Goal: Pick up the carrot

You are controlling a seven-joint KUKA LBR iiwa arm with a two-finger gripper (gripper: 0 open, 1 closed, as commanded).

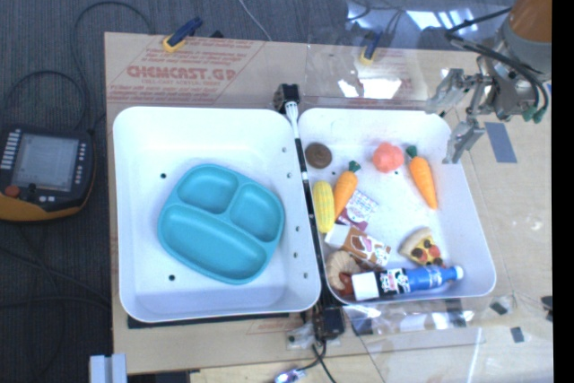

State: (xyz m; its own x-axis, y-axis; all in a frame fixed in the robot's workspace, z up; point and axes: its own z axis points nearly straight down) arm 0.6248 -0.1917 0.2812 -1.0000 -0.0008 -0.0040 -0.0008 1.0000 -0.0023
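Observation:
Two carrots lie in the right bin (466,193). One orange carrot (422,178) with a green top rests near the bin's right wall, its tip pointing toward the front. A second, shorter carrot (344,187) lies nearer the middle, beside the corn. My gripper (456,119) hangs over the bin's back right corner, up and to the right of the first carrot. Its fingers are spread open with nothing between them.
The right bin also holds a brown disc (317,156), a pink-orange ball (388,157), a corn cob (323,205), snack packets (360,213), a pizza slice (421,247) and a blue-capped bottle (408,280). A blue divided plate (221,221) sits in the left bin. A teach pendant (40,170) lies at far left.

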